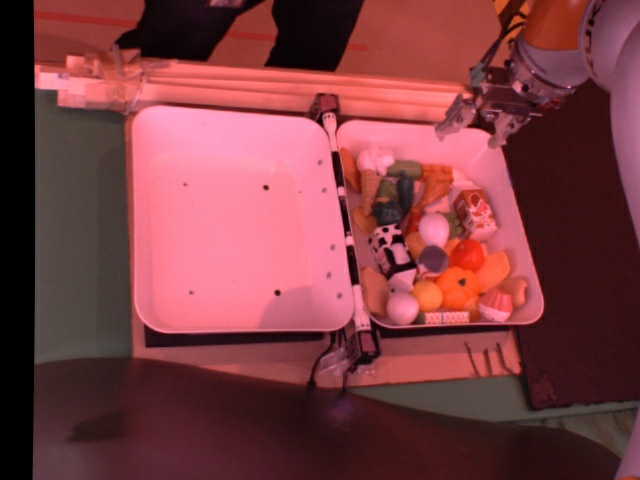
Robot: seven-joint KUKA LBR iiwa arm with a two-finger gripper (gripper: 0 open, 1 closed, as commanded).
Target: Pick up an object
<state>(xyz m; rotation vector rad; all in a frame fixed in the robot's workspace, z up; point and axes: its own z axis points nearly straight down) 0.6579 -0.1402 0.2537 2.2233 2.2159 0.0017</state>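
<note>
The right bin (pixel 505 183) holds a heap of several small toys: a white egg (pixel 434 230), an orange pumpkin (pixel 458 288), a red tomato (pixel 467 254), a black-and-white cow-patterned piece (pixel 392 249), a small juice carton (pixel 475 213) and an ice cream cone (pixel 372 171). My gripper (pixel 475 123) hangs above the far right corner of that bin, its two fingers spread apart with nothing between them. It is clear of the toys, which lie lower and to the left.
The left bin (pixel 160 298) sits beside the right one, with a black divider strip (pixel 346 228) between them. A person in dark clothes (pixel 260 13) stands behind the bench. A dark rounded shape (pixel 250 423) covers the front edge.
</note>
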